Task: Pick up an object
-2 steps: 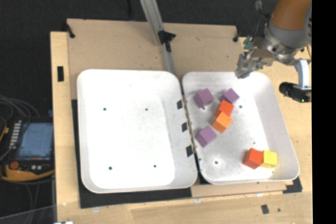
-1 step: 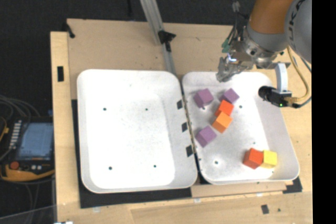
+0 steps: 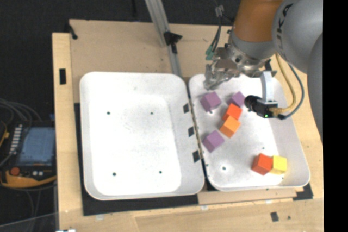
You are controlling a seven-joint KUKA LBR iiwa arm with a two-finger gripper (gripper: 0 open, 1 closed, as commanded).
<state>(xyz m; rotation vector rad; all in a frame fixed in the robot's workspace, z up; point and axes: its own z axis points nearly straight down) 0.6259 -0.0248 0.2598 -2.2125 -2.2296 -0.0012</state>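
Note:
My gripper [image 3: 213, 80] hangs over the far left part of the right bin [image 3: 288, 144], just above and behind a purple cube [image 3: 210, 101]. Nothing shows between its fingers. More blocks lie in that bin: a second purple cube [image 3: 237, 99], an orange-red block [image 3: 233, 112] touching an orange block [image 3: 229, 126], and a third purple cube [image 3: 213, 140] near the left wall. At the bin's near right a red block [image 3: 262, 163] sits against a yellow block [image 3: 279, 164].
The left bin [image 3: 133, 133] lies beside the right one, joined by black clips [image 3: 192, 130]. A slanted metal rail [image 3: 157, 11] rises behind the bins. A handheld pendant [image 3: 30, 152] sits off the bench at the left.

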